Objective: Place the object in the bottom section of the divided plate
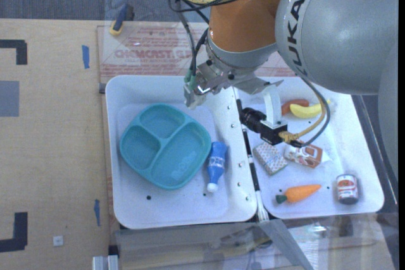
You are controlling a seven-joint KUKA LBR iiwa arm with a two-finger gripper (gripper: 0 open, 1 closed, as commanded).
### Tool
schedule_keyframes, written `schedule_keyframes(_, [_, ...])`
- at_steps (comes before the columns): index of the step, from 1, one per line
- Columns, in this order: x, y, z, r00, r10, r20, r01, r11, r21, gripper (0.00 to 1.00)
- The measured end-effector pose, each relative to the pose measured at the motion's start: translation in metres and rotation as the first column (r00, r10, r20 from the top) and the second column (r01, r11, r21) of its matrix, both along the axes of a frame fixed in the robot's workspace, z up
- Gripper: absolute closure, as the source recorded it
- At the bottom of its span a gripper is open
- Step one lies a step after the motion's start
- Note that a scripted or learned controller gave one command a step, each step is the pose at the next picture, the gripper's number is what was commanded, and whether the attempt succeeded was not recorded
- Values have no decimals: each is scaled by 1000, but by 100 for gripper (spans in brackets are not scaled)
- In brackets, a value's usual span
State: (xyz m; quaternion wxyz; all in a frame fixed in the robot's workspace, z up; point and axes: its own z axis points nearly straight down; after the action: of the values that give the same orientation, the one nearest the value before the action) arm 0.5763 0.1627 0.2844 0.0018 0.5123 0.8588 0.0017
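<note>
Plate (166,145), teal, 3 sections, sits flat in the left bin (126,92), below and to the left of the gripper (192,93). Its large section, judged to be the bottom one, faces the near edge.

Bottle (216,164), blue with a white cap, is the likeliest object. It lies almost straight below the gripper, just beside the plate's right rim, long axis running away from the gripper, cap at the far end.

Gripper hangs over the plate's upper right edge, nothing visibly in it. Whether it is open or closed cannot be told. The arm (329,16) reaches in from the right, wrist pointing down, above the right bin (373,199).
</note>
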Motion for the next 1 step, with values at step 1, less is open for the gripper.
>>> schedule_keyframes(1, [-39,45,-147,999,-47,-5,47,999,-1,100])
